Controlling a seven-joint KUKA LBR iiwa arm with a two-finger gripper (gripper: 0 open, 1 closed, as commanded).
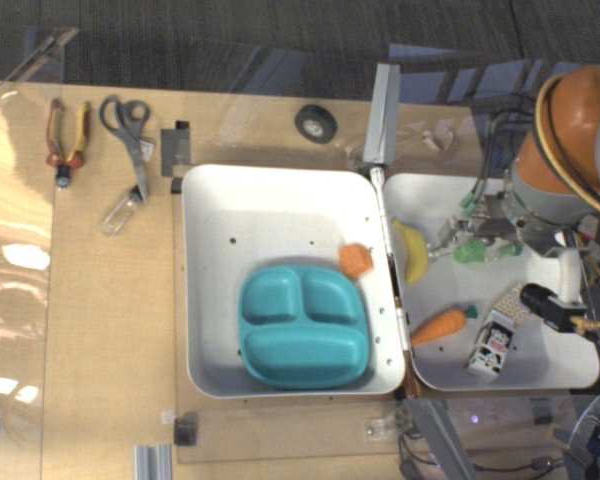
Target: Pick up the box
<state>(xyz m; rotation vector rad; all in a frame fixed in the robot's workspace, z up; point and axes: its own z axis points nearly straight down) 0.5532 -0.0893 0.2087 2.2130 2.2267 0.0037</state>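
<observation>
A small printed box [492, 344] lies tilted near the front edge of the right bin [540, 373], beside a toy carrot [441, 325]. It looks light and stiff; grasp its long sides. The gripper [477, 230] hovers near the back edge, its grip state perhaps hidden by blur.

Cut off and hidden, right of the frame
The arm [580, 128] ran past the right edge; the tool's [480, 230] fingers were too tangled to read.
</observation>
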